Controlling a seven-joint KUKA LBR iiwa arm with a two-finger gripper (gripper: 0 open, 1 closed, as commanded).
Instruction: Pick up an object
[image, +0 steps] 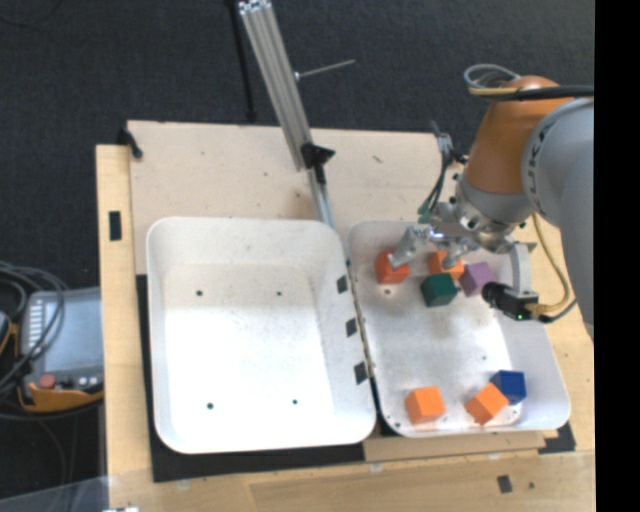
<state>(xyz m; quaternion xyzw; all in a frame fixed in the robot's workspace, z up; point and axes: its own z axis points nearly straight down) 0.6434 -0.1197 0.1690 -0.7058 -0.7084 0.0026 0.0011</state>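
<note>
Gripper (428, 247) hangs low over the far end of the right bin (440, 350); whether it is open or closed cannot be told. A red block (391, 268) touches its left side. An orange block (446, 262) sits partly hidden under the wrist, with a green block (438, 290) and a purple block (476, 277) just beside. Two more orange blocks (425, 404) (487, 403) and a blue block (510, 384) lie along the near rim. Mid-bin floor is open. The left bin (250, 330) stands alongside.

Seven blocks (426, 404) lie in the right bin (440, 345), beside the left bin (250, 330).
</note>
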